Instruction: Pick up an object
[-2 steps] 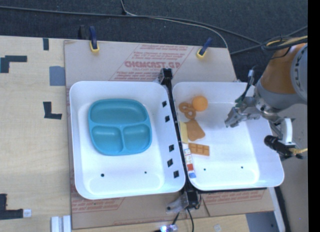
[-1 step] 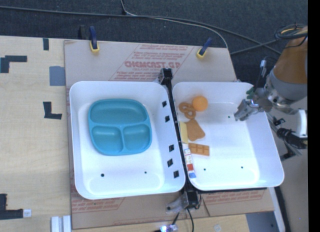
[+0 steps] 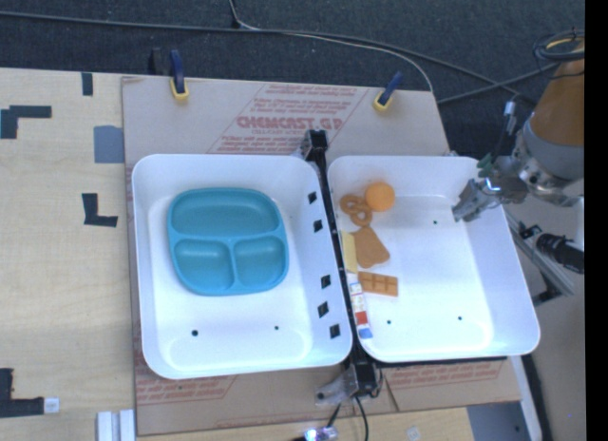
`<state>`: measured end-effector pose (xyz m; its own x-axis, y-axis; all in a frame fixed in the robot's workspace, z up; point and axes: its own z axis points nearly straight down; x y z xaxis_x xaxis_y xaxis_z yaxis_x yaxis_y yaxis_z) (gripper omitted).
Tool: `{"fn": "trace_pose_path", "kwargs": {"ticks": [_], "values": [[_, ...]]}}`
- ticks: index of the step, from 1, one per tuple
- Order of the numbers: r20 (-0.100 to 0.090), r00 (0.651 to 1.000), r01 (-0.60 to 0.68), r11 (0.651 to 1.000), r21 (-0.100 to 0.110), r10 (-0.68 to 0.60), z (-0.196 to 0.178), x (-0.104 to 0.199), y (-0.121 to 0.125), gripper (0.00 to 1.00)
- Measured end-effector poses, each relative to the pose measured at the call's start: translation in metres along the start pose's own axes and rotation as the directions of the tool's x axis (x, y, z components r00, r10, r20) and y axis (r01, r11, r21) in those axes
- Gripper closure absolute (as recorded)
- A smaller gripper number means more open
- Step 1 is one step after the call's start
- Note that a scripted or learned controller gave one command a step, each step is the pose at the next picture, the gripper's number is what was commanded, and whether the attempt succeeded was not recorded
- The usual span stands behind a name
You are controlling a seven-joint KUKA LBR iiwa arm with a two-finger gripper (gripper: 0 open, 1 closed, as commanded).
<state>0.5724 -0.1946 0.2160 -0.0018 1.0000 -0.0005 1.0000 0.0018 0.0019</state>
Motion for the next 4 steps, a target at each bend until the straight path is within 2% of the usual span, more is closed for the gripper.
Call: {"fn": "trace_pose_path", "kwargs": {"ticks": [3,4], "values": [[-0.002,1.000,0.004,1.000,0.005,-0.004,0.023,0.157,-0.020,1.00],[-0.003,1.000,0.006,1.000,0.004,-0.006,0.021,0.214,-0.019,1.00]]}}
